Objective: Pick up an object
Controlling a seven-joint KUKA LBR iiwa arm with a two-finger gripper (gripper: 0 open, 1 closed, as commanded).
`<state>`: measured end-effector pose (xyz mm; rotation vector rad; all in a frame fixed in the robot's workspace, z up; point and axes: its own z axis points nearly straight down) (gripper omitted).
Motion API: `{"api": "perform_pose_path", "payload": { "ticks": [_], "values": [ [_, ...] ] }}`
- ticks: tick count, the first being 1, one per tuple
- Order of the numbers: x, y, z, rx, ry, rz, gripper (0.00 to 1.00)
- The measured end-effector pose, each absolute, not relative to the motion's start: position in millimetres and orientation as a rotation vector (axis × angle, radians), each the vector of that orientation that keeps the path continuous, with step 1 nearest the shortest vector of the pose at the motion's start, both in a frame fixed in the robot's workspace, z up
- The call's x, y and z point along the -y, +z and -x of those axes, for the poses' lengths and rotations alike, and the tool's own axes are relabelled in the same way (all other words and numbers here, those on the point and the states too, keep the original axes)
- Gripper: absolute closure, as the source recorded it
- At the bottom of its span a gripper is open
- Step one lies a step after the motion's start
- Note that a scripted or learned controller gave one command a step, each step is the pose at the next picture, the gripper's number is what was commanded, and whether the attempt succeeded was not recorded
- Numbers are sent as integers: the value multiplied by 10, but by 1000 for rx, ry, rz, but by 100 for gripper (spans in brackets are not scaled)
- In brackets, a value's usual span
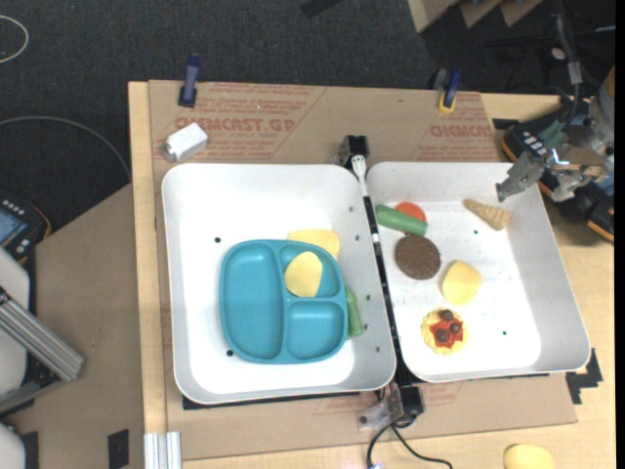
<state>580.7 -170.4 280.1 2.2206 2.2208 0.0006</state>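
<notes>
Left bin (pixel 186 262) holds a blue tray (pixel 256 311); right bin (pixel 547 291) holds toy foods. The jaws (pixel 510 190), spread and empty, hover just beside the cone (pixel 487 213).

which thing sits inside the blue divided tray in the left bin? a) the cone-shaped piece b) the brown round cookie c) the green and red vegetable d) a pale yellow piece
d: a pale yellow piece lies in the upper right compartment of the blue divided tray, while the brown round cookie, the green and red vegetable and the cone-shaped piece all lie in the right bin.
</notes>
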Motion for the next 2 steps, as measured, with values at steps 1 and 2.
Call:
{"api": "perform_pose_path", "payload": {
  "ticks": [1,2],
  "values": [
    [1705,2911,-5814,-2219,3,-2217,100],
    [1117,3194,-6193,-2224,7,-2210,100]
  ]
}}
